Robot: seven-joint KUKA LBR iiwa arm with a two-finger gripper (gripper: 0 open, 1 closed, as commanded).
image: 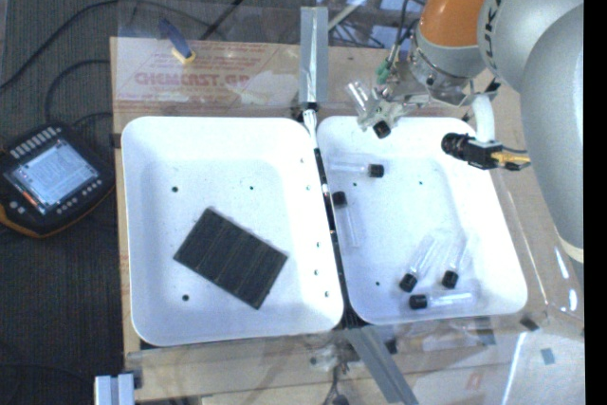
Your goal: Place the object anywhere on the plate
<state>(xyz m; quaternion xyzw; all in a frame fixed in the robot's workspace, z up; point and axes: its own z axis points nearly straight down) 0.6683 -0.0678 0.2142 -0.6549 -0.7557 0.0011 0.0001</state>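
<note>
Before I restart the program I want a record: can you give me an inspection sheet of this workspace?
Surface: two white bins, left bin and right bin, side by side on the bench.
Job's things: dark ribbed plate in left bin; clear black-capped tubes scattered in right bin.
Clutter: nothing seen.
Grippers: gripper above right bin's far edge, a clear tube at its tip; grasp unclear.
Cables: black cables on the floor behind.
Surroundings: teach pendant left of the bench.

Two white bins point(142, 147), one dark plate point(230, 258), about six black-capped clear tubes point(422, 256)
</note>
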